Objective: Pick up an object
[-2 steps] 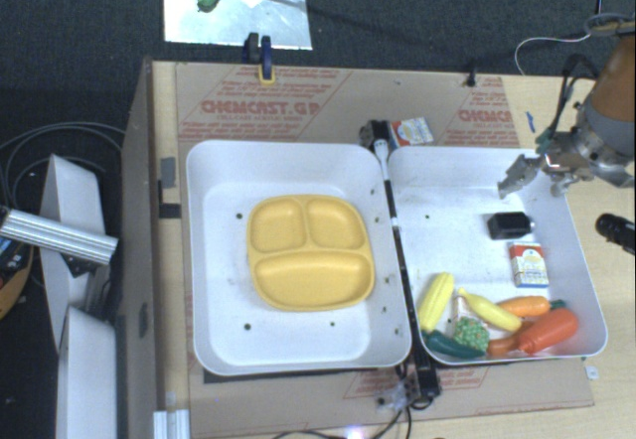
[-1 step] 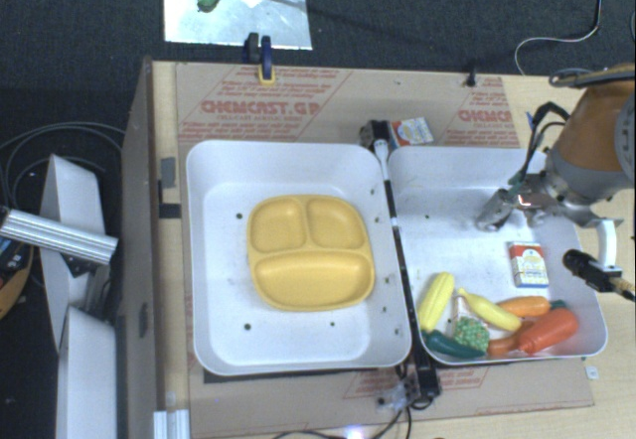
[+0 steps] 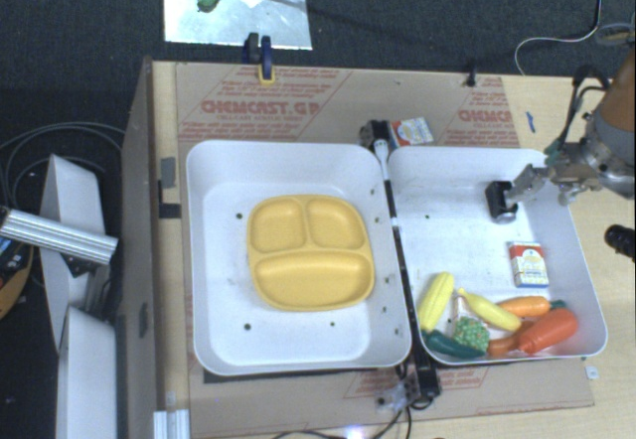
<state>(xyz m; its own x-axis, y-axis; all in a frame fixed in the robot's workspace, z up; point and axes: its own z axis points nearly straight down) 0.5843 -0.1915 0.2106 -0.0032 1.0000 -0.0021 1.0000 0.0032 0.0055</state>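
My gripper [image 3: 500,201] hangs over the upper middle of the right bin [image 3: 447,228], reaching in from the right edge; its dark tip is above bare bin floor. Nothing shows between its fingers. Below it, a small red and white box [image 3: 529,263] lies near the bin's right wall. Along the bin's front edge sit a corn cob [image 3: 435,300], a yellow banana [image 3: 491,310], a green broccoli piece [image 3: 471,334], an orange carrot [image 3: 526,306] and a red-orange bottle-shaped toy [image 3: 546,330].
The left bin [image 3: 214,228] holds a yellow divided plate [image 3: 308,251]. A black divider strip [image 3: 395,228] runs between the bins. A small card [image 3: 412,132] lies on the cardboard behind them. Cables hang at the upper right.
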